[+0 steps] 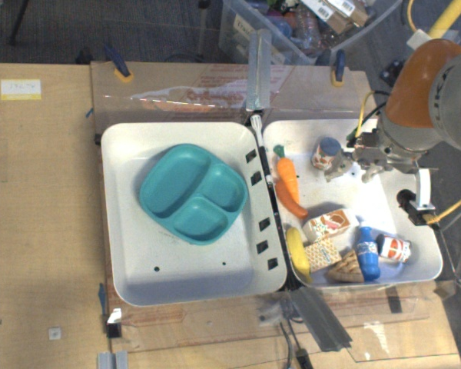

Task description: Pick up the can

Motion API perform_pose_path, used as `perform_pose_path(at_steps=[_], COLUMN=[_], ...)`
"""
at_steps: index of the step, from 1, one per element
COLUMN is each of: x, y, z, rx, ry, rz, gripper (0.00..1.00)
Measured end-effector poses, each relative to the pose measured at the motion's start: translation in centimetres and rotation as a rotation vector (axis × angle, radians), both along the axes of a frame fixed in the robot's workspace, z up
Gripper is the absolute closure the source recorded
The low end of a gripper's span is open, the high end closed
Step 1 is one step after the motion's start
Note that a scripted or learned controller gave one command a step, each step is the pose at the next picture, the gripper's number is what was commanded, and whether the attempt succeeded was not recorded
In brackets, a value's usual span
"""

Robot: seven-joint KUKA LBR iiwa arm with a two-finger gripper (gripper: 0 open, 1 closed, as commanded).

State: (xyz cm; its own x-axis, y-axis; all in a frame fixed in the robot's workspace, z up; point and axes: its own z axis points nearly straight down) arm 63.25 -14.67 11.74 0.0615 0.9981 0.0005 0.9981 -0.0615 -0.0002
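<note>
Where the hand nears the can, grip unclear, labels unreadable.

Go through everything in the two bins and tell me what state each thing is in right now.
Can: upright, right bin, beside the gripper.
Teal plate: face up, left bin.
Carrot: lying flat by the divider.
Banana: lying flat.
Carton: on its side.
Blue bottle: lying down.

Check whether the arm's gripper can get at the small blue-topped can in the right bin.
Probably yes. The gripper sits right beside the small blue-topped can, which stands upright, with bare right bin floor around it and the orange carrot well apart.
</note>
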Motion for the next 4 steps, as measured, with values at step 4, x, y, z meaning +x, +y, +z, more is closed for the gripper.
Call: perform_pose_path(at_steps=[4], x=[-9.0], y=[-1.7], z=[2.5], rx=[-0.001], ry=[-0.003], rz=[0.114], gripper=[0.00])
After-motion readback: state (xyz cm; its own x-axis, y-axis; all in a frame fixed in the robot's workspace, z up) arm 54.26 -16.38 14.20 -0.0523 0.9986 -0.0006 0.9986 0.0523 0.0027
